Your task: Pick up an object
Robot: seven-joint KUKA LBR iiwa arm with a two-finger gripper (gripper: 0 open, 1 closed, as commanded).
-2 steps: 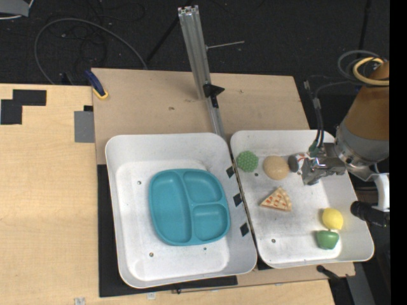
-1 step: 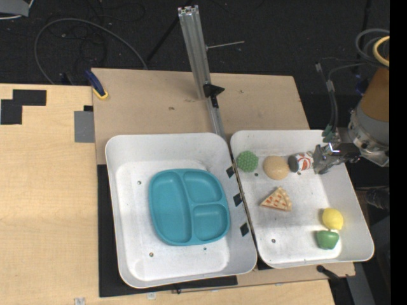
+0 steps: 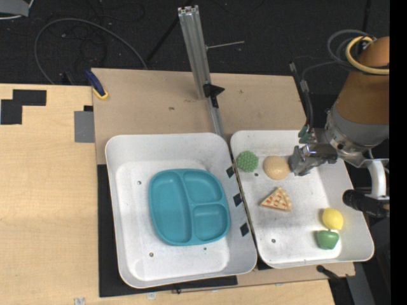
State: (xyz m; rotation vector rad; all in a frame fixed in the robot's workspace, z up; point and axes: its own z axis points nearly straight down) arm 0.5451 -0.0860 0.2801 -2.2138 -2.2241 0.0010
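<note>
The gripper [image 3: 303,162] stood low in the right bin [image 3: 356,250], just beside the tan ball [image 3: 276,167], presumably positioned to grasp it, nothing visibly held; its closure could not be determined.

The gripper [image 3: 299,162] is hanging low over the right bin [image 3: 356,246], its dark fingers too blurred to read. A tan round object [image 3: 276,167], possibly a bread roll, is lying just left of the fingers, touching or nearly so. Further left a bumpy green ball [image 3: 247,161] is sitting by the bin's edge. A pizza slice [image 3: 276,200] is lying below the fingers; a lemon [image 3: 332,218] and a green fruit [image 3: 327,239] are resting well below and right. A teal divided plate [image 3: 189,206] is occupying the left bin [image 3: 127,170].
</note>
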